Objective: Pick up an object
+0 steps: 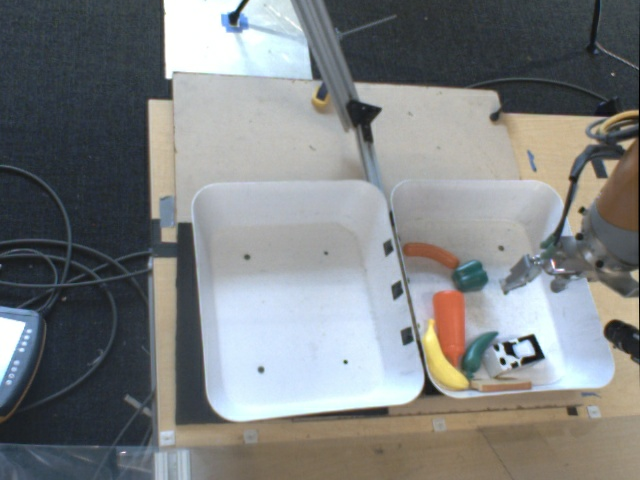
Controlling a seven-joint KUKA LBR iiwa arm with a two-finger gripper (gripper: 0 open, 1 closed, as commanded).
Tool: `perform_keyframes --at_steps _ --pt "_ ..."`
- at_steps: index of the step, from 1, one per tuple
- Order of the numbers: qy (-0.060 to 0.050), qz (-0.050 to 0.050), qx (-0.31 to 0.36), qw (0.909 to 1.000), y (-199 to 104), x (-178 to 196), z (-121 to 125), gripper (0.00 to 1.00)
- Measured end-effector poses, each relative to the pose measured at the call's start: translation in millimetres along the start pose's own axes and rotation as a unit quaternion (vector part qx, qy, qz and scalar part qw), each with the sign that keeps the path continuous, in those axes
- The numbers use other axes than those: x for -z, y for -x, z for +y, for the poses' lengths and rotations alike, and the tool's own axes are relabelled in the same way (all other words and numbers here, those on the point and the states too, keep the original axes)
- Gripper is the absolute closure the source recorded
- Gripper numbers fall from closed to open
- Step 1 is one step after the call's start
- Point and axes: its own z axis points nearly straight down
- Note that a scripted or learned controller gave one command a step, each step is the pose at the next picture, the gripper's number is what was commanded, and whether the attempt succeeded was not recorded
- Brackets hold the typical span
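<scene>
The right bin (478, 200) holds several toys near its left and front walls. A curved orange piece (430, 254) lies beside a small green pepper (470, 275). Below them an orange carrot (450, 326) lies next to a yellow banana (440, 358) and a dark green pod (478, 350). A black-and-white block (518, 353) sits at the front, with a thin tan stick (500, 386) along the rim. My gripper (533, 278) hovers over the bin's right half, just right of the pepper. It stands open, and nothing is between its fingers.
The left bin (290, 196) stands beside the right one, sharing a divider with black clips (396, 288). A grey pole (330, 48) slants in from the top. Cables and a pendant (15, 353) lie on the floor at left.
</scene>
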Motion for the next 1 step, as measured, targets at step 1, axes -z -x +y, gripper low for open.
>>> perform_keyframes --at_steps 1 --pt "0.0 0.0 0.0 1.0 4.4 -45.3 -6.3 0.0"
